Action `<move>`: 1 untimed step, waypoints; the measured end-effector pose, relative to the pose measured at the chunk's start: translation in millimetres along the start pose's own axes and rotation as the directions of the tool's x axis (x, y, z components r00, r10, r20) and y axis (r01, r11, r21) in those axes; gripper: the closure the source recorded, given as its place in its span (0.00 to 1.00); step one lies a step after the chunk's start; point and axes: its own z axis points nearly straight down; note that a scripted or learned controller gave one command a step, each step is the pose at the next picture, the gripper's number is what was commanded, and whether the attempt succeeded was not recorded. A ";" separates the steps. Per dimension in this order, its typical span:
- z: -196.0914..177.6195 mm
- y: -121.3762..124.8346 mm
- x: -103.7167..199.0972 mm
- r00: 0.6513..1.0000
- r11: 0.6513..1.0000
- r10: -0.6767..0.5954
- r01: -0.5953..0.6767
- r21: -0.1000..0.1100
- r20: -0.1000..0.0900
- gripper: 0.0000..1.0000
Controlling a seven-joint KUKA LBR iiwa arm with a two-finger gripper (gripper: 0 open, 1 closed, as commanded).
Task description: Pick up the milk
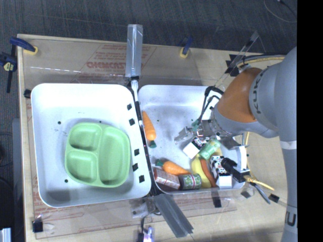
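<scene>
The milk (220, 171), a cow-patterned carton, lies at five o'clock in the right bin (166, 97), wedged beside a banana (201, 169). The gripper (198, 134) hovers near, at the carton's eleven o'clock; I cannot tell how its jaws stand. Best to centre over the carton before descending, clear of the banana.

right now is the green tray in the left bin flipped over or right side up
Right side up: the green tray lies flat in the left bin with its three hollow compartments facing the camera.

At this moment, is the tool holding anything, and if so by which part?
It cannot be told. The tool sits low in the right bin over the heap of groceries, right by a small white box, but no hold is visible.
</scene>
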 end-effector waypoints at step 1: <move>0.6 -0.7 -1.3 0.999 0.999 -0.053 0.053 0.003 0.000 0.00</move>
